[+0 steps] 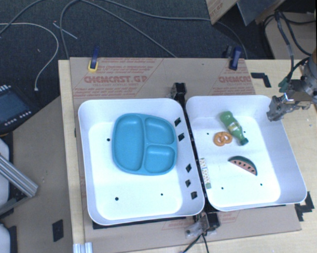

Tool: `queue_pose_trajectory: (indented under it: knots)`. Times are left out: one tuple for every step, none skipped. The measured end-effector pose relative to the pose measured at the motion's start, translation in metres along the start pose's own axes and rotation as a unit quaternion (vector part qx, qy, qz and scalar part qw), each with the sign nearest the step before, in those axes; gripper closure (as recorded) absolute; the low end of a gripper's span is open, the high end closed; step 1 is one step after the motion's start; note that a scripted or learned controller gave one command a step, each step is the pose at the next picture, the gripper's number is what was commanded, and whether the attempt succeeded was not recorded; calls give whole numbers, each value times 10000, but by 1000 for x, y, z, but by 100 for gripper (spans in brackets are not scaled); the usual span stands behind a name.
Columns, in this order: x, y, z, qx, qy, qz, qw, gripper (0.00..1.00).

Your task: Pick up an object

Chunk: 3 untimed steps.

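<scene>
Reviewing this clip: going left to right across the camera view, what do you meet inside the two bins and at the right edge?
Blue divided plate in the left bin → pretzel → watermelon slice in the right bin → gripper over that bin's right rim.

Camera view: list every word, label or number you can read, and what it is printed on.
"CHEMCAST GP" in red, on the brown sheet under the bins, near its far left edge.
The same red print repeats near the sheet's far right edge, above the right bin, too faint to read fully.
Strip label between the bins: too small to read.
</scene>
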<state>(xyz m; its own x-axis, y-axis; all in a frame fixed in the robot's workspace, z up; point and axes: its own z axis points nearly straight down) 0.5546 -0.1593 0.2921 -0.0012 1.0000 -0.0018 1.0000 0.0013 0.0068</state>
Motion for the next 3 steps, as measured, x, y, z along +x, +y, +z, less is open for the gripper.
queue_pose_trajectory:
  knots:
    - [58, 17, 10, 35, 22, -25, 10000, 100]
    - [109, 15, 14, 43, 21, -20, 10000, 100]
    - [168, 20, 33, 55, 22, -23, 10000, 100]
